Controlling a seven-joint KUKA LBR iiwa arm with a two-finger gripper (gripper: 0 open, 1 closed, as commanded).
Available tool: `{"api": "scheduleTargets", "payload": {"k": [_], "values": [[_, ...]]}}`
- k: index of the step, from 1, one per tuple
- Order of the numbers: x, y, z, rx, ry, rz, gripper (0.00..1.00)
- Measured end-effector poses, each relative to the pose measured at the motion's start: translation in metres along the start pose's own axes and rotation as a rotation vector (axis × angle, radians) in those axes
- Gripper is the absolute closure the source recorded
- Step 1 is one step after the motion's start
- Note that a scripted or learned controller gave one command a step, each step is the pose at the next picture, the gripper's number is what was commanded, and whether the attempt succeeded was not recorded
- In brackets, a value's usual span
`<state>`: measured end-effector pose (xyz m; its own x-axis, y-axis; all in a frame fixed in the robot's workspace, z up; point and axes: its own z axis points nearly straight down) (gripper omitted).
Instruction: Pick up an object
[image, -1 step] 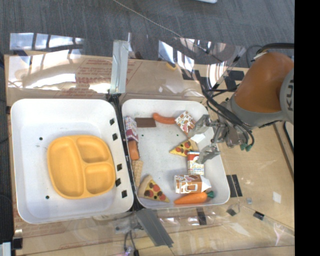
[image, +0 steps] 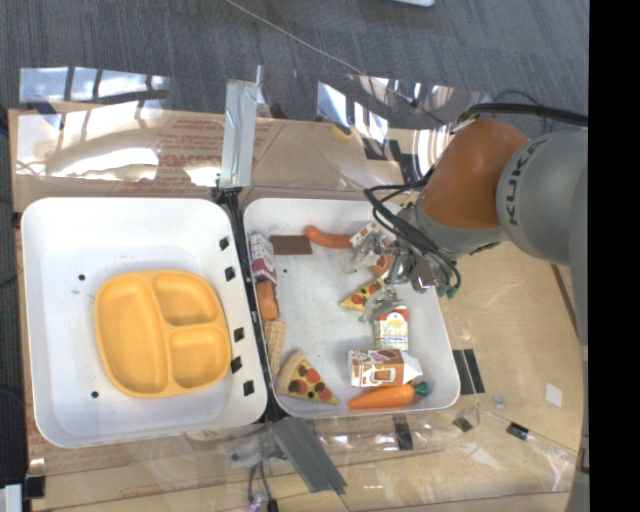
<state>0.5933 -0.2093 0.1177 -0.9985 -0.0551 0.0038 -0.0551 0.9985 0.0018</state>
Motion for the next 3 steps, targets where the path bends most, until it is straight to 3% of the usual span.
{"api": "scheduleTargets", "payload": {"k": [1,2,3], "values": [[-0.027,-0.003,0.021,0.006,-0.014,-0.031,0.00],[0.015,0.002,0.022,0.003,-0.010,0.105,0.00],[-0.048,-0.004,0.021,0.005,-0.011,0.150,0.00]]}}
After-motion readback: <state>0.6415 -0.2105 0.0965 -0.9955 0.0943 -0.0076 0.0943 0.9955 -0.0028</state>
